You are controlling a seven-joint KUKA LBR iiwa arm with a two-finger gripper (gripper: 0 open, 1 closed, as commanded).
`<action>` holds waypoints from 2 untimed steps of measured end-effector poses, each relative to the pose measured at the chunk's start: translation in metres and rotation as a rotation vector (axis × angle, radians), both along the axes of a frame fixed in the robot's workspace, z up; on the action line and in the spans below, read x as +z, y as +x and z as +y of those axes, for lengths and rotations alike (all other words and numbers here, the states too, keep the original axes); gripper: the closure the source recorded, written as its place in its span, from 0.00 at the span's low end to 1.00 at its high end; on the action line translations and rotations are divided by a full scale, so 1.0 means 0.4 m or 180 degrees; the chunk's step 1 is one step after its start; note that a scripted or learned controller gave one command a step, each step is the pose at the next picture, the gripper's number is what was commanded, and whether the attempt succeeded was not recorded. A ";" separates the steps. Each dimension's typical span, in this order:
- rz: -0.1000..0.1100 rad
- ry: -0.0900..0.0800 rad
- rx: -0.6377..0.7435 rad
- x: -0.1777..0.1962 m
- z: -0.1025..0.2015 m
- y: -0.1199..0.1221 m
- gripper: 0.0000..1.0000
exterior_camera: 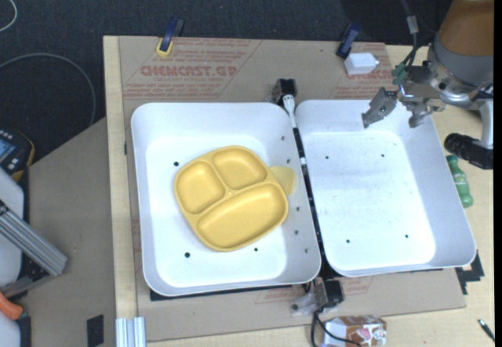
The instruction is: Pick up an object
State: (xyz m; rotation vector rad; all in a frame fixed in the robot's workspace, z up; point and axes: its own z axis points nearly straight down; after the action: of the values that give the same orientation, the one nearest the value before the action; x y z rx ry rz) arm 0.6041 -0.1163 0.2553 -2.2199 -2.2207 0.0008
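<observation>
A yellow divided plate (230, 196) with three compartments lies in the left bin (157, 133), near its middle. A small pale yellow piece (284, 177) peeks out from under the plate's right edge. My gripper (397, 109) hangs over the far right corner of the right bin (416, 204), well away from the plate. Its two grey fingers (378, 108) are spread apart with nothing between them.
Blue clamps (168, 36) and a white block (361, 63) sit on the cardboard behind the bins. A green object (460, 180) lies just past the right bin's right rim. A black clip (285, 91) sits between the bins at the far side.
</observation>
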 end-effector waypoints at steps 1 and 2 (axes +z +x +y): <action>-0.0001 0.0006 0.0017 0.155 0.170 -0.156 0.00; -0.0018 0.0005 0.0021 0.293 0.299 -0.314 0.00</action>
State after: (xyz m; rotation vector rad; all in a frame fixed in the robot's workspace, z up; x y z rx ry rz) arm 0.4786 0.0034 0.3726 -2.2145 -2.2301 -0.0070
